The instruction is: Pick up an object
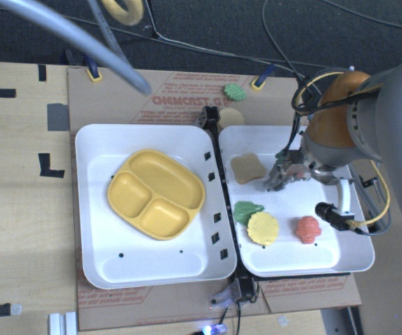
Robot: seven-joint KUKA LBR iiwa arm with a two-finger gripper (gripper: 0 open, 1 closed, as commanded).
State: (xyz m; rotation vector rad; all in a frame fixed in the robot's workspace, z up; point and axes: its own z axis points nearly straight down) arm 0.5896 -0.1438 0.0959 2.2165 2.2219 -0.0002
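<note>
One arm, tool [279, 179] low in right white bin [354, 260] | finger state: cannot tell | nearest thing: flat tan bread-like slice [247, 167], just beside tool on its left, long axis roughly level across view | judged: short leftward shift precedes grasp.

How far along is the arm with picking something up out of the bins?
Nothing looks picked up yet. The gripper is low in the right bin, beside the tan piece, with nothing visible between its fingers. The green piece, yellow piece and red piece lie on the bin floor. Grasping and lifting remain.
</note>
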